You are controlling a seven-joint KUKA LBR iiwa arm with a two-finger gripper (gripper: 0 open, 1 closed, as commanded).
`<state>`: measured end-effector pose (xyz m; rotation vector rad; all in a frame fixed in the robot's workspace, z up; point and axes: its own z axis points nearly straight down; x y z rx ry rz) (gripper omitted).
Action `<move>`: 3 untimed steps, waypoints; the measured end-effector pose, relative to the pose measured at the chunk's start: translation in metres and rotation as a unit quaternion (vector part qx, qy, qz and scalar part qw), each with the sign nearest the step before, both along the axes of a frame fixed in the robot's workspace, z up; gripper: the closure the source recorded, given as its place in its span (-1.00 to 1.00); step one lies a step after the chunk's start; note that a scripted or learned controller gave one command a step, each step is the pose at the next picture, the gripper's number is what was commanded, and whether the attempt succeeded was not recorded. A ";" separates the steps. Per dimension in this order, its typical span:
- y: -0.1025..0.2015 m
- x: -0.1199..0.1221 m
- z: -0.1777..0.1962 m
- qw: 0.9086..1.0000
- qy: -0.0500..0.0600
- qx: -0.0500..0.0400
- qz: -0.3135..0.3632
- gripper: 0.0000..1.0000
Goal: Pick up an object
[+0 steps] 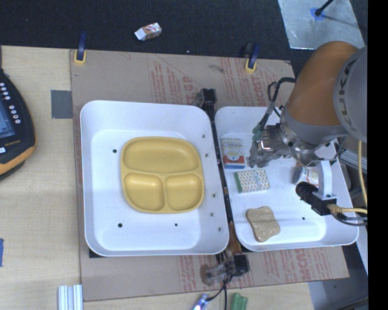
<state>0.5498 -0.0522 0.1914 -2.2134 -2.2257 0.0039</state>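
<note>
- Arm: 1 grey KUKA arm with an orange band, reaching in from the right and hanging over the far part of the right bin (349, 237).
- Gripper (264, 146): dark metal head low over the right bin's far-left part. Its state cannot be told; the wrist hides the working end.
- Right bin contents, 3 loose items: a small card packet (232, 152) with red and blue print, at the far-left; a pale green speckled pad (253, 180), squarish, in the left-middle; a tan rough-edged lump (263, 223), toward the near edge.
- Left bin (94, 173): holds 1 yellow divided tray (161, 174) with 3 compartments, well apart from the gripper.
- Key relation: the card packet lies just left of the gripper, with its long axis running near to far. The green pad lies just near of the gripper, slightly left. The tan lump is farther off toward the near edge.
- Judgement: nothing is seen between the gripper's tips, so the pick looks not yet made. The packet or the pad is the likeliest target, each needing a short shift sideways or nearward before descent.
- Outside the bins: a handheld pendant (3, 124) at the left, on the bench.
</note>
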 end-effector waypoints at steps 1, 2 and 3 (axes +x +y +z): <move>-0.001 0.000 0.000 1.000 0.000 0.000 0.000 -1.00; -0.116 0.046 0.008 1.000 -0.001 0.000 -0.002 -1.00; -0.160 0.050 -0.067 1.000 0.000 0.000 -0.002 -1.00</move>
